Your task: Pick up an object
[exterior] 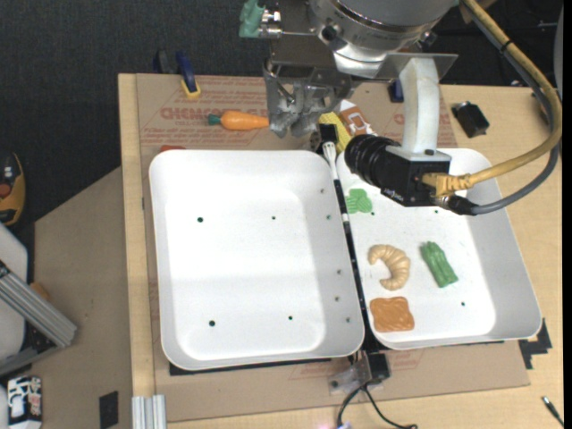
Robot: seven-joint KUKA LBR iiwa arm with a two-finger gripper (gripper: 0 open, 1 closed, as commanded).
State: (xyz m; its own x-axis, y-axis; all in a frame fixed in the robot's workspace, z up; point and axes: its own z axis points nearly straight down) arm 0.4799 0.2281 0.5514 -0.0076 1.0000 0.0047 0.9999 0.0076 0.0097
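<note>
Choosing a target: you have four candidates in the right bin [509, 275], none yet lifted
Gripper [299, 114]: hangs over the cardboard at the far edge of the bench, above the bins' far rims and just beside the orange carrot [239, 121]; whether it is spread or closed you cannot tell, as the metal parts overlap in shadow, and nothing is visibly pinched
Croissant [391, 264]: lies flat near the middle of the right bin, curved, with bare floor around it; likely the easiest grip if you close across its narrow body
Green pod [439, 264]: a small ribbed green piece just right of the croissant, apart from it; approach along its short axis
Tan waffle piece [391, 314]: flat and low near the bin's front edge; a thin profile that may slip out, so descend fully to the floor
Green leafy piece [358, 201]: close to the dividing rim and beside the black cylinder [386, 170] on the arm; crowded, so best avoided
Left bin [241, 257]: offers no candidates
Advice: move inward over the right bin, centre above the chosen piece, then lower straight down
</note>
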